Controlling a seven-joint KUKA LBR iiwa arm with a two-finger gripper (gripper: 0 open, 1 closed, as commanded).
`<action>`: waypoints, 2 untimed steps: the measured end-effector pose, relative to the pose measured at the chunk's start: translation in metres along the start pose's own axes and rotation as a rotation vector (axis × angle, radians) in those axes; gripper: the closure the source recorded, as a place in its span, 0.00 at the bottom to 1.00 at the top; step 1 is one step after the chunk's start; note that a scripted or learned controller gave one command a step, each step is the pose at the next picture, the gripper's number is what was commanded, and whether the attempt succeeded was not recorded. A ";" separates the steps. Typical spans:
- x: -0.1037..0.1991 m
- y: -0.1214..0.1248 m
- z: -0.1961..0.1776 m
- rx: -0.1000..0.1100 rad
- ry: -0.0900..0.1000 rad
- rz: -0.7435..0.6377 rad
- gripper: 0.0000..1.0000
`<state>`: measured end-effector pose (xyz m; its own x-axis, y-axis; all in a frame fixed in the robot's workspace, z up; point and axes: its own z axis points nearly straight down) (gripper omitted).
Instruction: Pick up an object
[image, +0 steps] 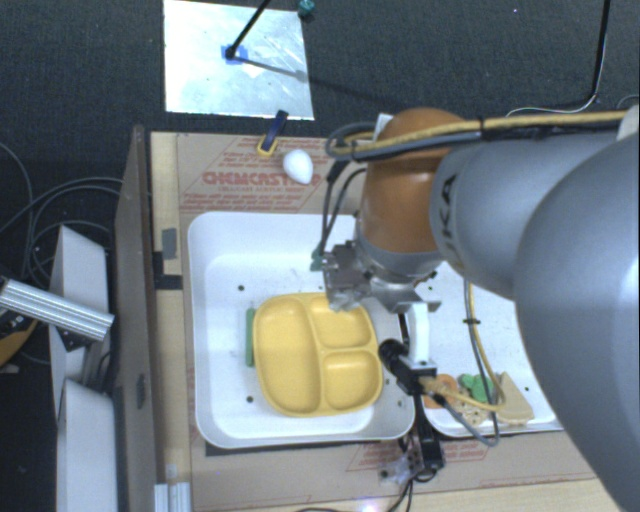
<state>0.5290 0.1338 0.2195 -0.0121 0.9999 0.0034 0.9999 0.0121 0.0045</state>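
1. Plainly, from the fixed overhead camera, the pick looks barely begun: the yellow tray (315, 355) lies flat on the floor of the left bin (215, 330), not lifted.
2. The gripper (345, 290) hangs low over the tray's upper right edge, at or very near its rim; whether they touch is unclear.
3. The arm's wrist hides the tool's tip, so I cannot tell how wide it stands or whether it has hold of anything.
4. What remains, by my judgement: grasp and raise.
5. The tray is pale yellow, rounded, with three shallow compartments; a green object (249, 335) peeks from beneath its left edge.
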 end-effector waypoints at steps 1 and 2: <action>-0.056 -0.003 0.009 0.005 -0.004 0.016 1.00; 0.041 -0.022 0.020 0.005 0.000 -0.002 1.00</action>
<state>0.5066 0.1748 0.1999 -0.0137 0.9999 0.0035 0.9999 0.0137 -0.0006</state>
